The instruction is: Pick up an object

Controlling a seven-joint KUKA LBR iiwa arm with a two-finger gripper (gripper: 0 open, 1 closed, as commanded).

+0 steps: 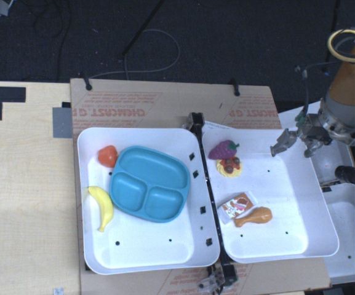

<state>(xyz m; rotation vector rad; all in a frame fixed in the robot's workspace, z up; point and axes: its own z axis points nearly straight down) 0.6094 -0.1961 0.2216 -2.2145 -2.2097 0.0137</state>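
Camera view: fingers (295,139) spread, holding nothing; one plate (149,183), one banana (102,206), one drumstick (254,216).

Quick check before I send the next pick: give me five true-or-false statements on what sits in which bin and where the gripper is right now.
1. The blue divided plate lies in the left bin. True.
2. The banana lies in the right bin. False: it lies in the left bin, beside the plate's left edge.
3. The gripper is near the right bin's upper right corner, apart from all the toys. True.
4. The chicken drumstick lies on the plate. False: it lies on the right bin's floor, next to a small printed packet.
5. The purple grapes are in the right bin near its upper left. True.
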